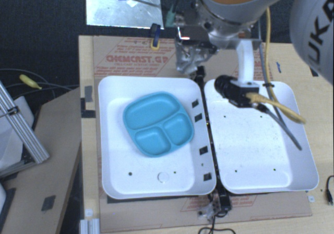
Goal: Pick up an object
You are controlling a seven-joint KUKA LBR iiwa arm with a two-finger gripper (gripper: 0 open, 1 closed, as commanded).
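Where the glossy white left bin (pixel 112 175) lies, smooth blue three-compartment plate (pixel 156 123), end effector (pixel 192 66) grip indiscernible.

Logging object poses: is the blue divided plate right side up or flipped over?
Right side up: the blue divided plate lies flat in the left bin, its three empty compartments facing up.

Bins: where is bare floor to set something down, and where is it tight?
Right bin: its floor is bare from the middle to the near wall. Left bin: a bare strip between the blue plate and the near wall; thinner beside the left wall. Tight at the far end where the two bins meet, where the gripper hangs.
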